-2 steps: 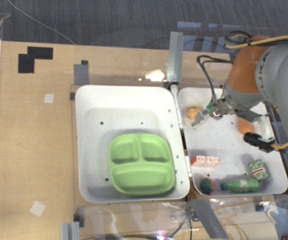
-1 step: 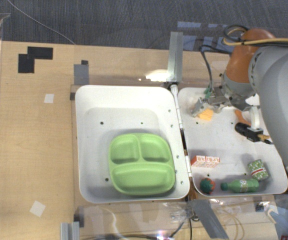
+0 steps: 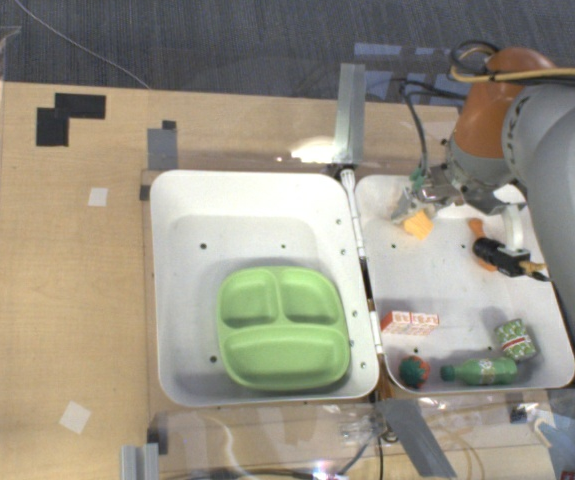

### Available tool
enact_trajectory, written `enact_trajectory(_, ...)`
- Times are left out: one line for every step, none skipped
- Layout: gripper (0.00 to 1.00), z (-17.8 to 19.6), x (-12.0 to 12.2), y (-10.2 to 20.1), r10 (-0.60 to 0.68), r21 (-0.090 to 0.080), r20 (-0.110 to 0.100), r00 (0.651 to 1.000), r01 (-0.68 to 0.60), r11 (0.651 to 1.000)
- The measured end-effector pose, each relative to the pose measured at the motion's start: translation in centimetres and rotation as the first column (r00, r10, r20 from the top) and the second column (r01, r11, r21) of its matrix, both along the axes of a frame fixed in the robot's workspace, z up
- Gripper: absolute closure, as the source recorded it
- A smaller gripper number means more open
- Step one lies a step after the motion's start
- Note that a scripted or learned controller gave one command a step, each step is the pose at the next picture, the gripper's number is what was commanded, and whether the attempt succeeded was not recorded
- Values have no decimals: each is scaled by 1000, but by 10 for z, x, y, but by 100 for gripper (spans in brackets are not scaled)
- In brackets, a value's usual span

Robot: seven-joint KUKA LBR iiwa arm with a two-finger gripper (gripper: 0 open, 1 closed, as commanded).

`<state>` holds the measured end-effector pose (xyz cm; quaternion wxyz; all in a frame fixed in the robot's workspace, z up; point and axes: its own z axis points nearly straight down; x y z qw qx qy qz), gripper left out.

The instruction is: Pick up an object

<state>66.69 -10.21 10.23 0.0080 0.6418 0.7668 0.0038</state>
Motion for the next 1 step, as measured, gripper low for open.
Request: enact_trajectory(100, 91, 6, 80, -30, 7, 0, 1000, 30, 1000)
